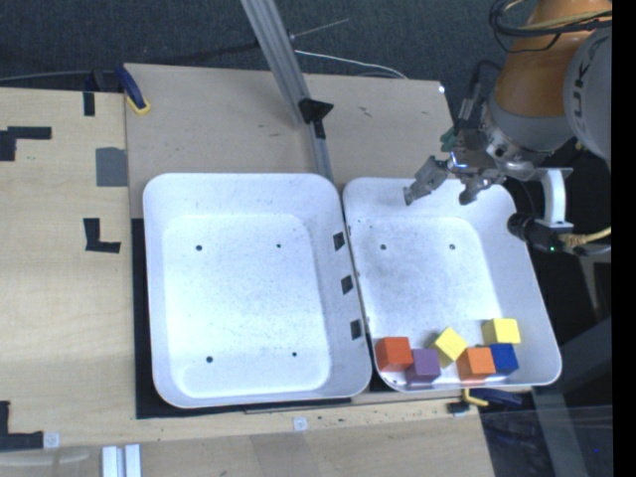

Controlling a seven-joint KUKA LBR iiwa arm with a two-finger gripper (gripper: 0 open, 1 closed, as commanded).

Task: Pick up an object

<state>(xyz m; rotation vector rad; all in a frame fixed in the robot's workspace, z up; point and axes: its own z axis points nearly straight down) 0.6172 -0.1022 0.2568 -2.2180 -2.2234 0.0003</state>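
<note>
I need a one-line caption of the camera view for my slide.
Open gripper hovers over the right bin's far edge; six coloured blocks cluster at its near edge.

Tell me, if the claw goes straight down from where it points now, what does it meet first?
Probably the bare floor of the right bin, near its far edge. The open claw hangs above it; depth is uncertain.
</note>
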